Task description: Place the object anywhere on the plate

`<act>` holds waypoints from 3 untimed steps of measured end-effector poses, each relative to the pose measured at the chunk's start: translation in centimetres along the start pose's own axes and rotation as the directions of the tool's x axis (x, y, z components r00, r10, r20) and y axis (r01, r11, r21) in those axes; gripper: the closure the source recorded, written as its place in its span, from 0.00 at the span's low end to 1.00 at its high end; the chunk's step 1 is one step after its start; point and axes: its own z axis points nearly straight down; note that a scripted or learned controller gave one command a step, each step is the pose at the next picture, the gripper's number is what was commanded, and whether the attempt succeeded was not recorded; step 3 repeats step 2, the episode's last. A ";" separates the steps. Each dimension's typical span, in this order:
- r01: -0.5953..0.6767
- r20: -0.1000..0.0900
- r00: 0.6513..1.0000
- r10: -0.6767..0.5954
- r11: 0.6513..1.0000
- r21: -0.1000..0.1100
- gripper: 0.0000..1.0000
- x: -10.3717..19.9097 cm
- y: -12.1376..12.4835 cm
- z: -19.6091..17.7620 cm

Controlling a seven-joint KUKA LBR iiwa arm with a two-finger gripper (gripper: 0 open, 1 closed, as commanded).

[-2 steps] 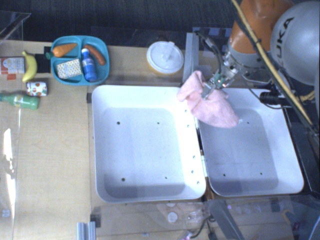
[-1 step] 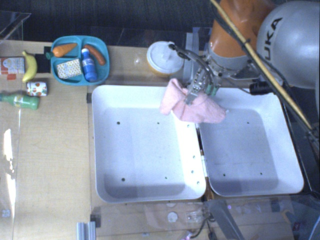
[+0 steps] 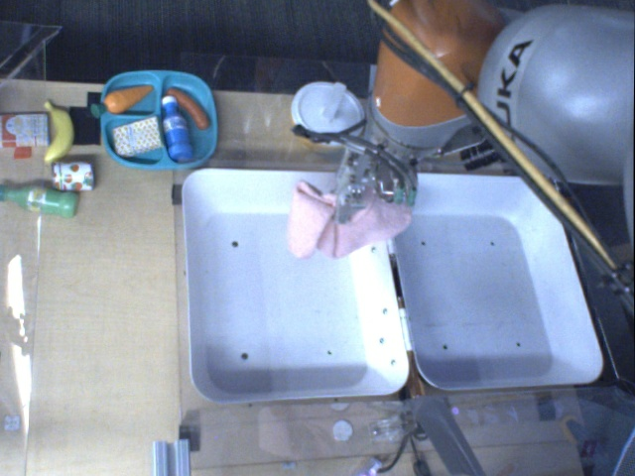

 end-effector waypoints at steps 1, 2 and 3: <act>0.040 0.000 0.999 -0.040 0.999 0.000 1.00 2.2 4.5 1.0; 0.039 0.000 0.999 -0.039 0.999 0.000 0.00 2.2 4.5 1.0; 0.039 0.000 0.999 -0.039 0.999 0.000 0.00 2.2 4.5 1.0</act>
